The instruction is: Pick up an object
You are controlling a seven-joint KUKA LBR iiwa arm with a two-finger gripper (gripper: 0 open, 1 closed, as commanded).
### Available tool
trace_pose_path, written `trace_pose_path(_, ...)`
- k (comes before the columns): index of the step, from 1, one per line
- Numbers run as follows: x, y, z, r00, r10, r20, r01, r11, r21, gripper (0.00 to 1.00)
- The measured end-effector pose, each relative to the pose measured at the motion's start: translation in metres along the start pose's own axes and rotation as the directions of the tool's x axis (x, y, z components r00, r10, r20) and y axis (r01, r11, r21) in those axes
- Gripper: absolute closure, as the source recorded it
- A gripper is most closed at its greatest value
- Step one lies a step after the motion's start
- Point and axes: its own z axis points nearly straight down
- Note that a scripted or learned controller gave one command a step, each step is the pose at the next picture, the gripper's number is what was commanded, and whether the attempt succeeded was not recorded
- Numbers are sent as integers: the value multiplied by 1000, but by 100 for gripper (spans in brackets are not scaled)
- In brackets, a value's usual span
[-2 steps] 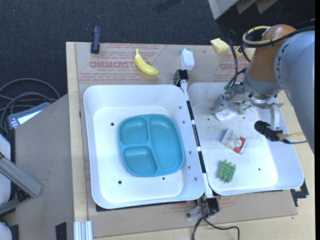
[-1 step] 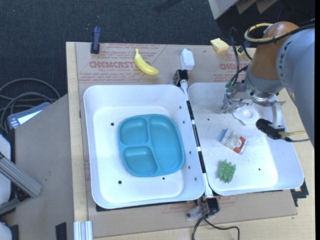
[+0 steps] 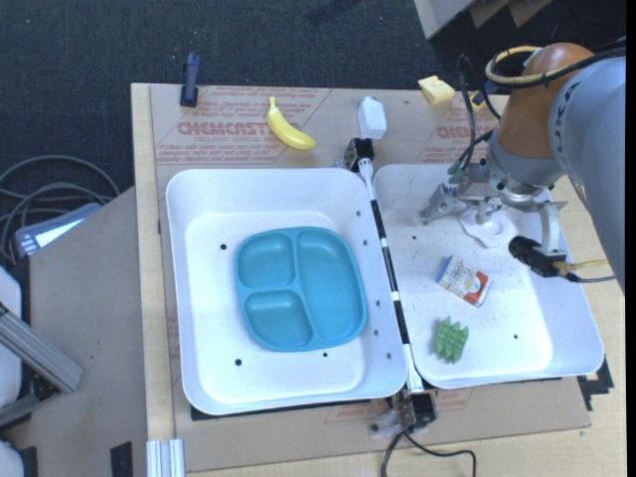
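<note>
While hand (image 3: 475, 210) hovers, carton (image 3: 463, 279) lies diag, green block (image 3: 449, 339) nr.

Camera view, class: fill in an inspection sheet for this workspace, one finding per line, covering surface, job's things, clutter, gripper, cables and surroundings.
Surface: brown bench bearing a left bin and a right bin, both white.
Job's things: small printed packet and green studded object in the right bin; blue divided plate in the left bin.
Clutter: banana, blue object and yellow block on the bench behind the bins.
Gripper: gripper low over the right bin's back part; finger state cannot be told.
Cables: grey loops on the floor at left; wires by the arm's wrist.
Surroundings: dark carpet.
</note>
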Motion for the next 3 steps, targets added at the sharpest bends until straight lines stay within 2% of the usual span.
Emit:
trace_pose_path(1,28,-57,11,1000,2,-2,-2,1000,5,0)
trace_pose_path(2,18,-110,11,1000,3,-2,-3,1000,5,0)
trace_pose_path(3,21,-167,11,1000,3,-2,-3,1000,5,0)
